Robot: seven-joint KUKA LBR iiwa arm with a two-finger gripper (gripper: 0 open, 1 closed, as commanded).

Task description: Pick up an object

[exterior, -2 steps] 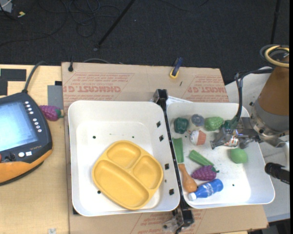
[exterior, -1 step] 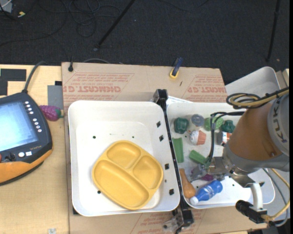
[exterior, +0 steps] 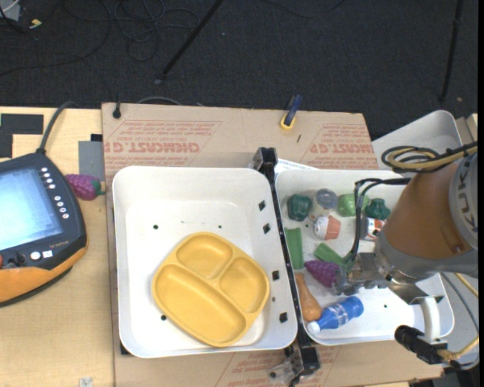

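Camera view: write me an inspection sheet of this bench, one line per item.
Surface: two white bins side by side on cardboard, the left bin and the right bin.
Job's things: the right bin holds a blue bottle, purple grapes, a carrot, a long green piece and other small toys.
Clutter: a yellow divided plate lies in the left bin; a second purple grape bunch lies outside it.
Grippers: the gripper is low over the right bin beside the purple grapes; nothing seen held.
Cables: black cables loop above the arm.
Surroundings: a control pendant sits to the left; dark floor with cords behind.
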